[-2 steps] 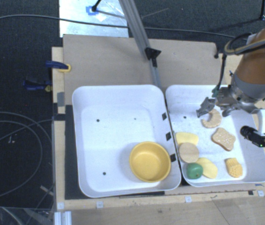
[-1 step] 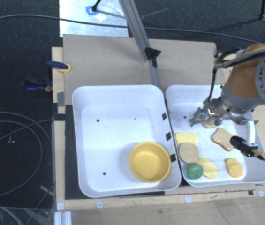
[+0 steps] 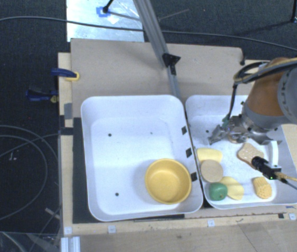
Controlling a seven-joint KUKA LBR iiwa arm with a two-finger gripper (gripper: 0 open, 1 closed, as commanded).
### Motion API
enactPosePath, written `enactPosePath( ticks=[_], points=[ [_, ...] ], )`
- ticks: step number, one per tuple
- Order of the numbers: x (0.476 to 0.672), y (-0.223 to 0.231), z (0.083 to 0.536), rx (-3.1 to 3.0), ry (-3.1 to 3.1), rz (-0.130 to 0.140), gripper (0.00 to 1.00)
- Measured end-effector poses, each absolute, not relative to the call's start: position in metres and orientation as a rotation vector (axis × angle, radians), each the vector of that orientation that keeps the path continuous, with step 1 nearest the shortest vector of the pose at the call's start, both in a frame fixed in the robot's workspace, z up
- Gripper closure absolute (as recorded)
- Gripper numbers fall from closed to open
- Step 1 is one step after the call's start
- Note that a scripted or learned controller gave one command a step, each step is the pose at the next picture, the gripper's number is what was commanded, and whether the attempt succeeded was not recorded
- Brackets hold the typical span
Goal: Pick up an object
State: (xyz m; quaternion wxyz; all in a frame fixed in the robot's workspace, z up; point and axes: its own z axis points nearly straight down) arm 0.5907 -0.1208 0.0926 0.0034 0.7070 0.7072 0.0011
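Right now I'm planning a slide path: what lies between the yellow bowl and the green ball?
In the camera view, the bins' adjoining white rims separate yellow bowl from green ball.

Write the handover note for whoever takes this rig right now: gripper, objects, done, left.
Gripper: low in the right bin, over its upper part; nothing seen held.
Left bin: yellow bowl near its lower right corner.
Right bin, lower half: pale yellow piece, round tan disc, green ball, yellow piece, corn cob, tan biscuit-like piece.
Done: arm is down in the bin.
Left: grasp and lift one object.
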Motion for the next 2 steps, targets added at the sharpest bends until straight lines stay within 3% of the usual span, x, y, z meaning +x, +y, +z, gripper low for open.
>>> enactPosePath(
  ticks=[1,2],
  points=[
    [0.593,-0.122,0.106,2.214,2.212,0.009,1.00],
    [0.585,-0.118,0.159,2.214,2.222,0.006,1.00]
  ],
)
